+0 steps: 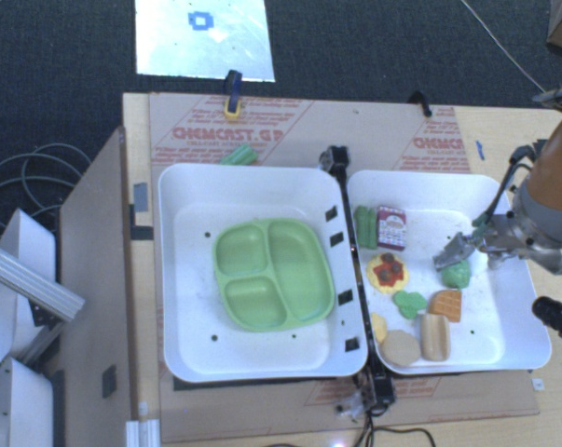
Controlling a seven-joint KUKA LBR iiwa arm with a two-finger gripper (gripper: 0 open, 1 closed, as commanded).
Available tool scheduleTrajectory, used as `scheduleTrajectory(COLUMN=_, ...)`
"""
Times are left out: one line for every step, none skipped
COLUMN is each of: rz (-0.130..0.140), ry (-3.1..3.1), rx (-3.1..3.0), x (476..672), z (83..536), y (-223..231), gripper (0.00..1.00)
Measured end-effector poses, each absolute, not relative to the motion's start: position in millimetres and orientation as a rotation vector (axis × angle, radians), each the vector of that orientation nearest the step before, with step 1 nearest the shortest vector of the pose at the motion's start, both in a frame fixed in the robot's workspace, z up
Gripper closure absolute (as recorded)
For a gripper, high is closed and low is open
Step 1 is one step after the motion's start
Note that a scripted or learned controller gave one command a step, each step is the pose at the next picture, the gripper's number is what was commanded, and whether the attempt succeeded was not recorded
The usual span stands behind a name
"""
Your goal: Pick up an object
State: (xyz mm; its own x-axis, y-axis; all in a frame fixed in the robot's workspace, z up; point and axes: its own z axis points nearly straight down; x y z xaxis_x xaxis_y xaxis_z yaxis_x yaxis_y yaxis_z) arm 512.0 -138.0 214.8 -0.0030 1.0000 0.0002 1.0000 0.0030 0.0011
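The right white bin [420, 186] holds several toy foods. A green lump [458, 275] lies just below my gripper [451, 252], which hangs low over the bin's right half, reaching in from the right. Left of it lie a yellow pizza slice with red topping [389, 271], a small red and white box [390, 228] and a green pod [364, 223]. Nearer the front are a green leafy piece [410, 302], an orange wedge [446, 304], a tan bread roll [435, 336] and a round tan cookie [400, 348]. Nothing shows in the gripper's grasp.
The left white bin [253, 180] bears a light green divided plate [272, 274]. A black divider [349, 250] runs between the bins. The grey arm with its orange band [553, 189] crosses the right bin's right wall. Cables lie on the floor at left.
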Motion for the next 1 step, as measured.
scheduleTrajectory(rz=0.008, ry=2.205, rx=2.214, x=486.7, z=340.1, y=-199.2, gripper=0.0)
